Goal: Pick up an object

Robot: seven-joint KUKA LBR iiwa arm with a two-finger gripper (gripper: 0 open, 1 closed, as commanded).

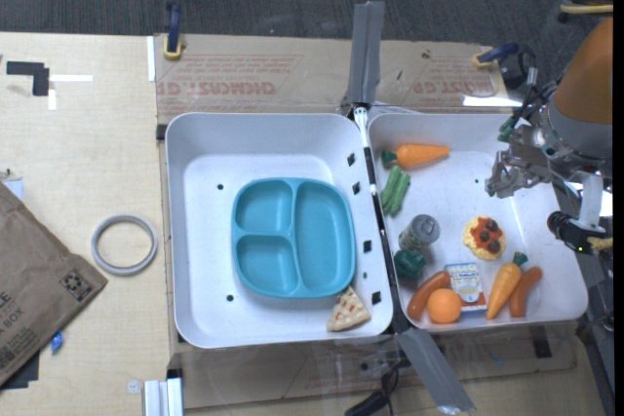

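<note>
The right bin (458, 133) holds toy food: a carrot (421, 154) at the back, a green pod (395, 190), a grey can (421, 230), a small tart (484, 236), a dark green pepper (409, 261), a juice carton (466, 284), an orange (444, 306), a sausage (425, 293), a second carrot (503, 288) and another sausage (526, 290). My gripper (505, 178) hangs over the right side of this bin, above and right of the tart, with nothing seen between its fingers.
The left bin (195, 209) holds a teal divided plate (293, 238) and a pizza slice (348, 312) at its front right. A grey tape ring (124, 243) and a brown cardboard box (34, 283) lie on the bench to the left.
</note>
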